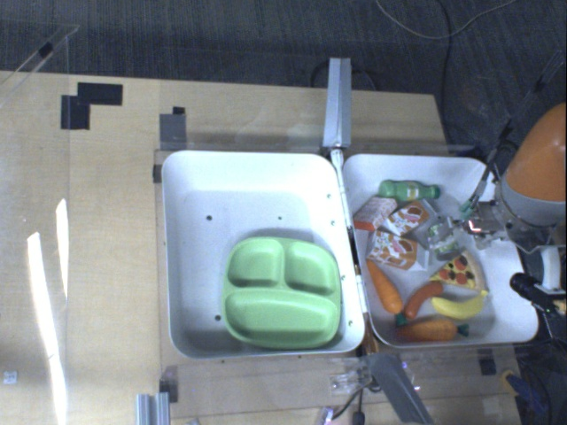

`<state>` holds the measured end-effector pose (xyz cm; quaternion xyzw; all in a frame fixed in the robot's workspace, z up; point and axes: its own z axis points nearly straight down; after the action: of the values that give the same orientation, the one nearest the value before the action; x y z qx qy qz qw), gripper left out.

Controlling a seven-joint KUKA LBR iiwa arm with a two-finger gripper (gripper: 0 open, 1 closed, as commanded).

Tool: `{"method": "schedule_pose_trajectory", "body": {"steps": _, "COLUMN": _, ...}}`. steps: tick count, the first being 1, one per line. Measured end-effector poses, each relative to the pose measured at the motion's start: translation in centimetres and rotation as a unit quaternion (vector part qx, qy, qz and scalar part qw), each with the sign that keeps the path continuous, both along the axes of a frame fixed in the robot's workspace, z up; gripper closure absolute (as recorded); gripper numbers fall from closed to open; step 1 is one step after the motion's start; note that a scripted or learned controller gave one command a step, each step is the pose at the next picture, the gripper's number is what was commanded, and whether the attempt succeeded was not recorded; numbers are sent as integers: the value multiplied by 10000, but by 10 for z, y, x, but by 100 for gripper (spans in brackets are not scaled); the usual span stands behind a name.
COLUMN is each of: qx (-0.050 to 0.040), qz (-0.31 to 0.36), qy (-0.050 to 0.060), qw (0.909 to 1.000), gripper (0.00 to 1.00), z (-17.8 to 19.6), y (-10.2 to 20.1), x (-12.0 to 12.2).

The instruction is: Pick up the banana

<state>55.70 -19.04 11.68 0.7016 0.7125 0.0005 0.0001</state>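
Note:
The yellow banana lies in the right bin near its front right corner, between a pizza slice toy and an orange carrot. The grey arm with its orange band reaches in from the right. Its gripper hangs over the middle of the right bin, just behind the pizza slice and well apart from the banana. Nothing shows in the gripper's grasp.
The right bin also holds a green bottle, several snack packets, a second carrot and a red-orange sausage. A green divided plate sits in the left bin. A metal divider stands between the bins.

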Motion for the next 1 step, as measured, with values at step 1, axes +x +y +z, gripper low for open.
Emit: {"method": "schedule_pose_trajectory", "body": {"steps": 1, "qx": 1, "qz": -71, "qy": 4, "qw": 10000, "gripper": 0, "z": -7, "y": 29, "x": -46}}
